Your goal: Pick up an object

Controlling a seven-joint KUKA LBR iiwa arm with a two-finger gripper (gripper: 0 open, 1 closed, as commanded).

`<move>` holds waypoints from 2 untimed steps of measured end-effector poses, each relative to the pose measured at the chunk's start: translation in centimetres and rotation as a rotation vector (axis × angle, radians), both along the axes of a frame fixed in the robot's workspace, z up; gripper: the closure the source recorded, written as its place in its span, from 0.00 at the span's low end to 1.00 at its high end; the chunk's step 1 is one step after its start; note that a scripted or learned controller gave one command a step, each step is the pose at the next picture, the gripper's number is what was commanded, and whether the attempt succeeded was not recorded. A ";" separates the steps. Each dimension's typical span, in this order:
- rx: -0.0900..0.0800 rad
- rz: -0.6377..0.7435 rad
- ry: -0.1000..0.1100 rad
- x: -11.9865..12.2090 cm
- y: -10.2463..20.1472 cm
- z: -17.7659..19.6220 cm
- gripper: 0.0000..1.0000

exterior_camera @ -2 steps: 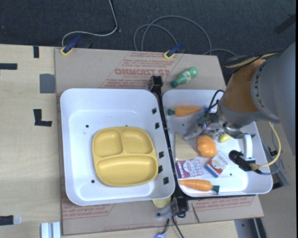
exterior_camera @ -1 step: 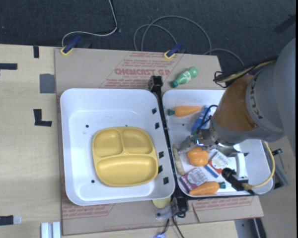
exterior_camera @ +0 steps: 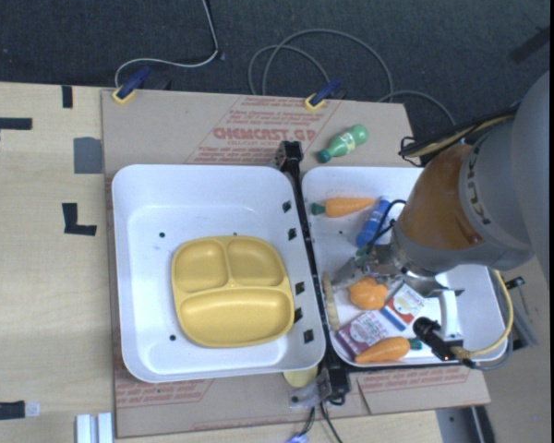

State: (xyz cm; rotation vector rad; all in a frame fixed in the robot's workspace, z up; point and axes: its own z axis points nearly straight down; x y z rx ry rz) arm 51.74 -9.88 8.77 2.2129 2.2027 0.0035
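Camera view, gripper: the gripper (exterior_camera: 374, 270) is down in the right bin (exterior_camera: 494, 289), under the grey arm's orange band; whether it is released or clenched cannot be told here.
Camera view, nearest object: a round orange piece (exterior_camera: 368, 293) lies just beside the gripper, near the bin's left wall.
Camera view, other picks: a carrot (exterior_camera: 348, 207) at the bin's far side, a second carrot (exterior_camera: 383, 349) at the near edge, a printed packet (exterior_camera: 367, 326) between.
Camera view, left bin: the left bin (exterior_camera: 143, 247) carries a yellow divided plate (exterior_camera: 232, 291).
Camera view, counter: a green bottle (exterior_camera: 342, 141) lies outside the bins.
Doing it well: likely best to centre over the orange piece, straddle it clear of the packet, then lift straight up.
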 end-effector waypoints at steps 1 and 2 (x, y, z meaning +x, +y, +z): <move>0.003 0.002 0.001 -1.8 -0.1 0.0 0.00; 0.006 0.004 0.005 -1.8 0.0 0.9 1.00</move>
